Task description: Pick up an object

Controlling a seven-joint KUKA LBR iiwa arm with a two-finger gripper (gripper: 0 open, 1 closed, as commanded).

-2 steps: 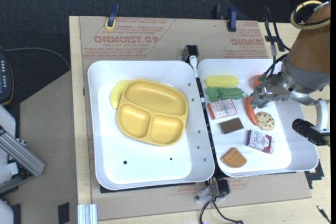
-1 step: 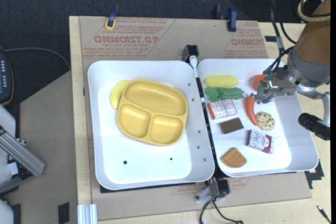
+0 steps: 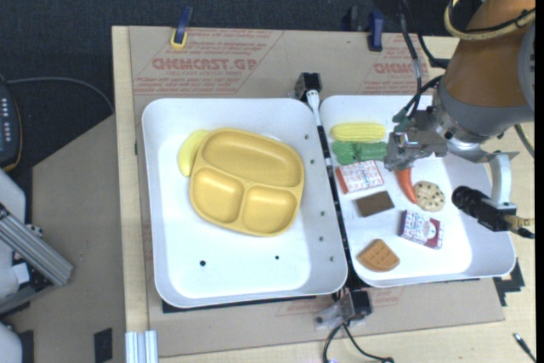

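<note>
The right bin [image 3: 484, 255] holds several small items: a corn cob [image 3: 358, 132], a green piece [image 3: 357, 151], a red-and-white card [image 3: 360, 176], a brown square [image 3: 374, 204], an orange carrot [image 3: 406, 185], a cookie [image 3: 429, 195], a small red-and-white packet [image 3: 422, 229] and a waffle [image 3: 378, 255]. My gripper [image 3: 402, 152] hangs low over the upper middle of this bin, just above the carrot and to the right of the green piece. Nothing is visibly held.
The left bin [image 3: 170, 225] carries a yellow divided tray [image 3: 246, 181] with a yellow piece [image 3: 190, 150] tucked at its upper left. The arm [image 3: 489, 72] covers the right bin's upper right corner. A black part [image 3: 480, 208] sticks out near the bin's right wall.
</note>
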